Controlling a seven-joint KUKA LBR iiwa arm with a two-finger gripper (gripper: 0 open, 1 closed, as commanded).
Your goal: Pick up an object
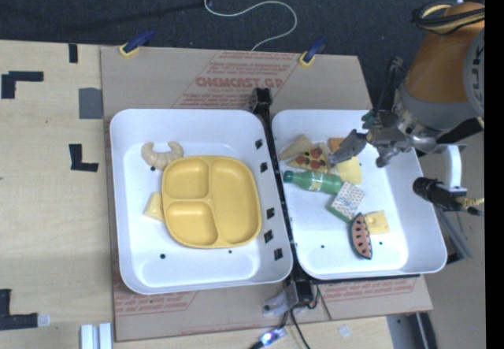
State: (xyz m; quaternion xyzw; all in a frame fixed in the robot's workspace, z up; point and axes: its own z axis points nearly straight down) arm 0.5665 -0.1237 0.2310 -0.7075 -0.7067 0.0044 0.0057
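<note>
Right bin (pixel 421 249): gripper (pixel 364 149) above green bottle (pixel 313 180)

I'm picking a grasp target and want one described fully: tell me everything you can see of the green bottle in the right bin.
The green bottle is a small toy, plastic by its look, with a yellowish band around its body. It lies on its side on the floor of the right bin, near the divider, cap end pointing toward the left bin. A pizza slice lies just behind it, and a checkered block sits at its base end.
</note>
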